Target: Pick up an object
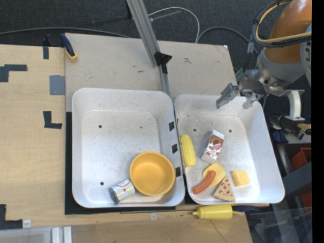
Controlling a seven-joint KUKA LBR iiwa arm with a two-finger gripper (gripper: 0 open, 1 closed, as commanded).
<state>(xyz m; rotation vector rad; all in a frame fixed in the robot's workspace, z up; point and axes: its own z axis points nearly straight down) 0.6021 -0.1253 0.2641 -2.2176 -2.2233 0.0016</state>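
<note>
From the overhead camera, the pincer (237,97) hung over the far rim of the right bin (263,135), its two fingers spread wide with nothing between them. Below it and nearer me lay the small carton (214,147), with the corn cob (188,150) off to its left. Further down sat the sausage (204,181), pizza slice (225,190) and cheese cube (240,178), crowded together. I reckoned a descent there might nudge neighbours aside, or the fingers might close on two at once.
</note>
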